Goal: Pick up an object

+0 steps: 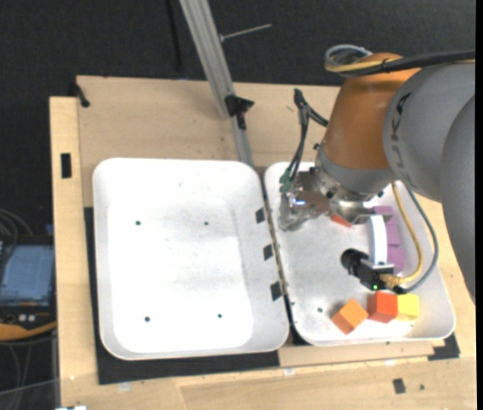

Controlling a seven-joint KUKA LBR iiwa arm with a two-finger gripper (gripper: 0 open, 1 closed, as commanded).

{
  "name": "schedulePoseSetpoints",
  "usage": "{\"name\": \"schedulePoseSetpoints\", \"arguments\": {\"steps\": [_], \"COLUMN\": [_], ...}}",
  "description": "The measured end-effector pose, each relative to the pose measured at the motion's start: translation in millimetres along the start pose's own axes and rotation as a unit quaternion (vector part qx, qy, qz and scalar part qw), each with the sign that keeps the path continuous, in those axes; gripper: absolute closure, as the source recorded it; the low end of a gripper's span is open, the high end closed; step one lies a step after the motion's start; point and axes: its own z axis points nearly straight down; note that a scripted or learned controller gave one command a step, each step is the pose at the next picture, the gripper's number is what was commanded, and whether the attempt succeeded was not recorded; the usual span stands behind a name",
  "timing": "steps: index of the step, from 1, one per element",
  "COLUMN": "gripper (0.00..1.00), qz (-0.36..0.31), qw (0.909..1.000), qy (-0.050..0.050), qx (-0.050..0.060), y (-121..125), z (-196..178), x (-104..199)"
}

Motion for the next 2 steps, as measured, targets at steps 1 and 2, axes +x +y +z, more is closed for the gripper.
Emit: {"name": "schedulePoseSetpoints", "arguments": {"steps": [1, 2], "gripper": [1.00, 1.00], "qz": [0.000, 0.000], "qw": [1.0000, 1.0000], "qy": [0.001, 0.001], "qx": [0.000, 0.000], "y": [11, 6], "z": [-3, -10], "x": [49, 94]}}
